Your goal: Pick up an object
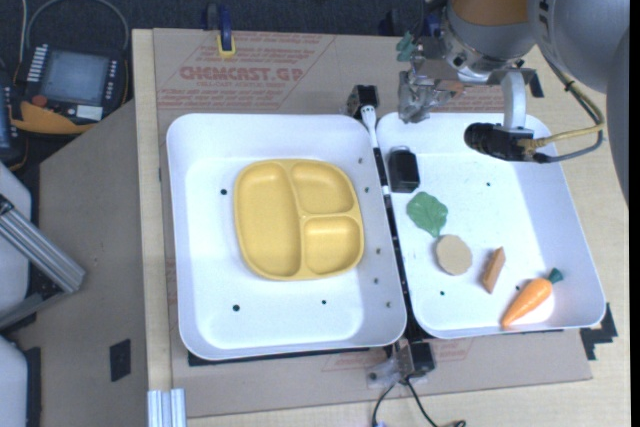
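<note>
I see the gripper [418,105] hanging over the far left corner of the right bin [570,225], nothing between its fingers; from this angle I cannot tell whether they are apart or together. Near that bin's left edge lies a green leaf [428,212], a tan disc [453,255] just beside it, then a brown stick [492,269]. A carrot [527,301] sits at the near right corner. The left bin [200,245] carries a yellow divided plate [297,217].
</note>
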Tool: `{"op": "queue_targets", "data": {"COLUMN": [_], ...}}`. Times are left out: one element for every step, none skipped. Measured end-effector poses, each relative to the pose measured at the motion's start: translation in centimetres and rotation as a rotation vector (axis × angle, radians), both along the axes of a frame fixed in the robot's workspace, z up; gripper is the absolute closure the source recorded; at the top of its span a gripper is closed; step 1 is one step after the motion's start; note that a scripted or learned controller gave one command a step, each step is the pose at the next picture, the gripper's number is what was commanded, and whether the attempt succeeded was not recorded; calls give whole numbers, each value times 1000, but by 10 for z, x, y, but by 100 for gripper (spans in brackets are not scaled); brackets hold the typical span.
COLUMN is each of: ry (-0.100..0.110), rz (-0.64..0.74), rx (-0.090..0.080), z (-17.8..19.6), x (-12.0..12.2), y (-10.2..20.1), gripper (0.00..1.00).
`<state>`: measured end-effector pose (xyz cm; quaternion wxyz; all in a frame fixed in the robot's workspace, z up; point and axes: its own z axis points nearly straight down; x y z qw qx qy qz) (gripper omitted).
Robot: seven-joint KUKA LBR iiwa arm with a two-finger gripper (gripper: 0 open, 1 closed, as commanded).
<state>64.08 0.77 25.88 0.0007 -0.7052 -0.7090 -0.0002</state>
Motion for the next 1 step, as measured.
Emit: {"op": "queue_targets", "data": {"ry": [4], "rz": [1], "rx": [1], "z": [-20], "x": [0], "y": [51], "gripper": [100]}}
